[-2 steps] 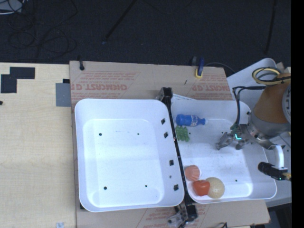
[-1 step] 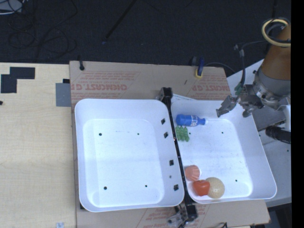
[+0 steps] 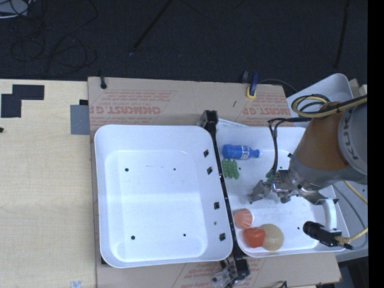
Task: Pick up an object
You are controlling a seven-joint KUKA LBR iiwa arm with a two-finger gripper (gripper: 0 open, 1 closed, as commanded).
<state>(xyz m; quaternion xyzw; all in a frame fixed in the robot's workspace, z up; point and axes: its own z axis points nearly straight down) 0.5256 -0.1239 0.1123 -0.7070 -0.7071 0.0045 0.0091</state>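
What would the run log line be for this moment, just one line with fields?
arm: over right bin | gripper: low, nothing seen held | nearby: blue bottle, green item, red ball | left bin | pick: not done

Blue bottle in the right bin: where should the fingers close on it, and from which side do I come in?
Grip the blue bottle across the middle of its body, coming straight down from above. It lies on its side, long axis running left to right with the pale cap end toward the right, so fingers should probably close across its narrow width. Its left end sits near the bin divider; the green object lies close below it.
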